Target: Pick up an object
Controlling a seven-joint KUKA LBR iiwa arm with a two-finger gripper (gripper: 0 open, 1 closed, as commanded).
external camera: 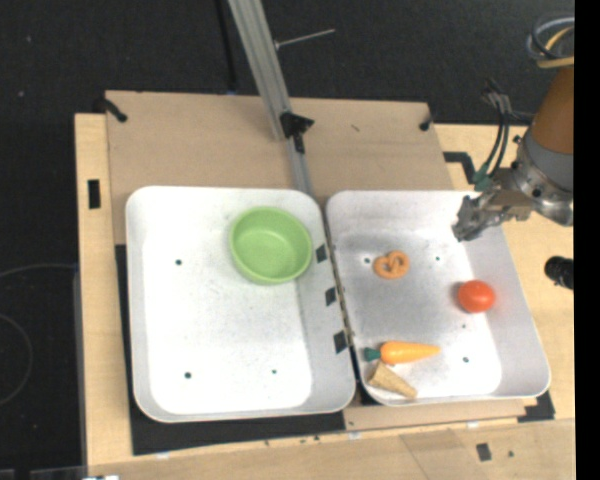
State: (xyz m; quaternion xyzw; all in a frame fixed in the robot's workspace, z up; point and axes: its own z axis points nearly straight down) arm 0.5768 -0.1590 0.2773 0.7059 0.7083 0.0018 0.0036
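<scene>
Reaching in from the right, the grey arm (550, 138) hangs its gripper (472, 220) over the far right corner of the right bin (500, 368); nothing sits between the fingers, though whether they stand wide or narrow I cannot tell — they blur into one dark shape.

Nearest the camera, at the right bin's front edge, a tan wedge (393, 379) lies touching the rim, and an orange carrot (408, 351) lies just behind it, pointing right. Farther back a red ball (475, 296) sits near the right wall, apart from the gripper above it. A small brown pretzel (390, 265) rests toward the bin's middle, left of the gripper.

The left bin (160, 388) holds one thing — a green bowl (270, 245), upright, in its far right part near the shared wall. Bare white floor lies open between the pretzel, ball and carrot, and across the left bin's front half
</scene>
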